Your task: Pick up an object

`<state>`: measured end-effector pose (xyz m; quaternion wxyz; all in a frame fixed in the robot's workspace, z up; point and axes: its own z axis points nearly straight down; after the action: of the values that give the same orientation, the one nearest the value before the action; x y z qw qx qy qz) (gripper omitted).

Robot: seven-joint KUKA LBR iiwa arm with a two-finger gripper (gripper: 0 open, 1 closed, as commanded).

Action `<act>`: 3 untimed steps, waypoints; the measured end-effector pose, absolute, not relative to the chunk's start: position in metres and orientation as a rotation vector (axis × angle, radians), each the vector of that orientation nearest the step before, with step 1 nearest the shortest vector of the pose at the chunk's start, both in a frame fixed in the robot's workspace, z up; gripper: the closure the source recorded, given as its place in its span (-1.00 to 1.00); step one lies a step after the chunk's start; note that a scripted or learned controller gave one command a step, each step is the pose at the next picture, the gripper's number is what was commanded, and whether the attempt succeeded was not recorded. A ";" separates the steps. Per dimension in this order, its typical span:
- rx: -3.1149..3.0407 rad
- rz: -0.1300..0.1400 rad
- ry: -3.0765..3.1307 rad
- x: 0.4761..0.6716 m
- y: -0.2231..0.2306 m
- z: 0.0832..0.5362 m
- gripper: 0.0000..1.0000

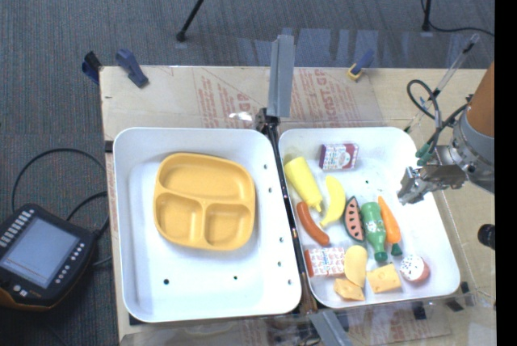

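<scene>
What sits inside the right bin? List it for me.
The right bin holds toy food: a yellow bottle, banana, sausage, watermelon slice, green bottle, carrot, small carton and cheese wedge. Whatever lies beneath them is covered.

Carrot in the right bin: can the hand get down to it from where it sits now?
Probably yes. The hand hovers just right of the carrot with nothing over it. The green bottle lies tight along the carrot's left side, so finger room there looks scarce.
</scene>
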<state>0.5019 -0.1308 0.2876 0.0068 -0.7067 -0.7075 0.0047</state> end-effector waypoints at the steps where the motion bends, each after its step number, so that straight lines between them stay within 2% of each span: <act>1: -2.280 0.005 -2.159 0.479 -0.132 0.351 1.00; 2: -2.278 0.008 -2.157 0.479 -0.132 0.350 -1.00; 3: -2.157 0.008 -2.279 0.482 -0.134 0.372 -1.00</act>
<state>0.4821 -0.1339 0.3724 0.0018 -0.6872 -0.7264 0.0025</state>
